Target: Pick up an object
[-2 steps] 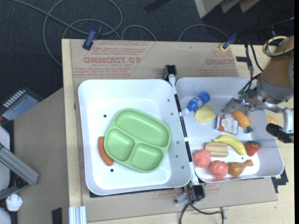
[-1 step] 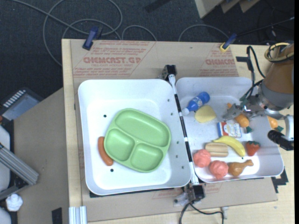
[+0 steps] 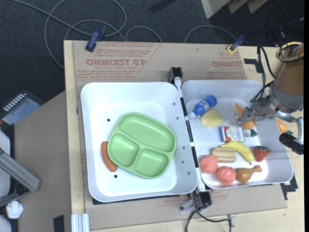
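Hovering low in the right bin (image 3: 270, 88), tool (image 3: 252, 114) over small orange pieces (image 3: 248, 124); grip state unclear, can't tell.

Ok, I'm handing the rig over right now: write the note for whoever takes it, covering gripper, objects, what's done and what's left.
Gripper: low over the upper right of the right white bin, near a small orange toy piece; nothing seen between its fingers.
Right bin: blue and white toy bottle, yellow lemon-shaped toy, yellow toy banana, toy hot dog bun, red toy strawberry.
Left white bin: green three-compartment plastic plate, orange toy sausage beside it.
Done: nothing lifted.
Left: grasp and lift one object.
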`<state>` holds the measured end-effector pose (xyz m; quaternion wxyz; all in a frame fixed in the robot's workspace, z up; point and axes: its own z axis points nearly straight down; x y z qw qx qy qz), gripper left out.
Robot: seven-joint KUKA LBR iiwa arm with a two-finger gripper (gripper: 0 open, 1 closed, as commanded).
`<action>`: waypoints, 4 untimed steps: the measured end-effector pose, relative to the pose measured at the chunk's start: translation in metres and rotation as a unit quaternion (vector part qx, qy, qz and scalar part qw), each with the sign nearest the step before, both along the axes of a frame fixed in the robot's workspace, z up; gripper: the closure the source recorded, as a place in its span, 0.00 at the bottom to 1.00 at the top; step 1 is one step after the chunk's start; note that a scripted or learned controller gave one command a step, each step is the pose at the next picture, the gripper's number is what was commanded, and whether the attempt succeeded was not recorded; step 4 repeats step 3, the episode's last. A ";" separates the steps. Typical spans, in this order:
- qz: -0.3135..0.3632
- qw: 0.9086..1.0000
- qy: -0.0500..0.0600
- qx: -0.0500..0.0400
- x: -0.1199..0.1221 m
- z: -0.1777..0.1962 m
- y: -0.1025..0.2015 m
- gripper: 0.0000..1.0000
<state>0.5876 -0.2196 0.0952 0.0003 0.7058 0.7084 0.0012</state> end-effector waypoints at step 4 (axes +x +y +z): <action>-0.001 1.000 0.002 0.000 0.026 0.112 0.236 1.00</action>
